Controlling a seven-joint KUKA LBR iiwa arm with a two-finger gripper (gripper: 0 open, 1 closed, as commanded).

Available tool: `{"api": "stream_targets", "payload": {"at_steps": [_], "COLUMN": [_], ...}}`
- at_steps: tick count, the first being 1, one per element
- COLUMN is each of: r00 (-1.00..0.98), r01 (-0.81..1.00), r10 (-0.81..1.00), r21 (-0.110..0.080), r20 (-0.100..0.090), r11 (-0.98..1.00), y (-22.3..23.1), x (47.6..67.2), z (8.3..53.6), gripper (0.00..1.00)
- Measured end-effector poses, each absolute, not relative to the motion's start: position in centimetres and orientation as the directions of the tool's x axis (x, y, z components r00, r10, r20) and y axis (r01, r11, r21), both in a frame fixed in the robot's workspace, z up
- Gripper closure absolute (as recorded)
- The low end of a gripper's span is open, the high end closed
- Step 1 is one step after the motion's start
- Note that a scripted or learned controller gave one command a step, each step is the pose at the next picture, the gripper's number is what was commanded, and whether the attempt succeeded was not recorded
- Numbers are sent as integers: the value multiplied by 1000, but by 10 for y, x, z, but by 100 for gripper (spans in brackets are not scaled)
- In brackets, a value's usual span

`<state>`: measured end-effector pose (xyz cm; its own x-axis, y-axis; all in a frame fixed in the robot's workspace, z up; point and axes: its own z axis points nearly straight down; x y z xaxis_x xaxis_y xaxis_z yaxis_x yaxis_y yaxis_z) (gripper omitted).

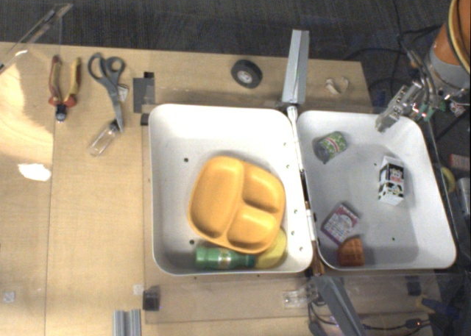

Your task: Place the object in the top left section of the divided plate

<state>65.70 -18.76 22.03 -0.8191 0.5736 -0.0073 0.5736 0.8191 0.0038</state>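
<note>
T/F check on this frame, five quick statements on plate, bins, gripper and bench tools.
1. The yellow divided plate lies in the left bin. True.
2. The gripper hangs over the plate. False: it sits at the right bin's upper right corner, far from the plate.
3. The plate's sections hold a can. False: the sections are bare; a green bottle lies beside the plate's lower edge.
4. A green can lies in the right bin. True.
5. Scissors lie inside the left bin. False: they rest on the bench, left of both bins.
</note>
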Motion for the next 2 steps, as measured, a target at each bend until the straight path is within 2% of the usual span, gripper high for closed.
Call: {"api": "stream_targets", "payload": {"at_steps": [1,2], "r00": [-813,-841], "r01": [582,541], "r10": [582,541], "r21": [5,4], "r20": [-10,-10], "r11": [813,841], "y": [-205,-204], "x": [649,656], "z": [246,239], "gripper": [100,100]}}
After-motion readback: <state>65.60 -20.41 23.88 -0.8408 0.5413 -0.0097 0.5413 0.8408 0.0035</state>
